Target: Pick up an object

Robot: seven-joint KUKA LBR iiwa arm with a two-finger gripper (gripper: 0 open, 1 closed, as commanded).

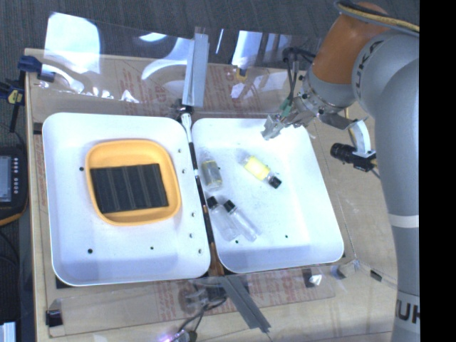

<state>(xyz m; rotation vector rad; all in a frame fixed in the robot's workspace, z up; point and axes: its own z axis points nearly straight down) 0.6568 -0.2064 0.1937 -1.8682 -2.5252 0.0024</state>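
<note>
While the gripper (274,128) hangs over the right bin (324,219) at its one o'clock corner, its finger gap cannot be told (too small and blurred), and nothing shows between its tips. From three o'clock the grey arm (385,84) slants in, wrist tilted down-left. Toward seven o'clock of the gripper, well apart, lies the yellow bottle (258,169).

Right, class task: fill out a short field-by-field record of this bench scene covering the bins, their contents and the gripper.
left bin: holds a yellow tray with a dark ribbed insert
right bin: holds a yellow bottle, a clear bottle and a small clear jar
gripper: above the right bin's far edge, nothing seen in it
arm: enters from the right
</note>
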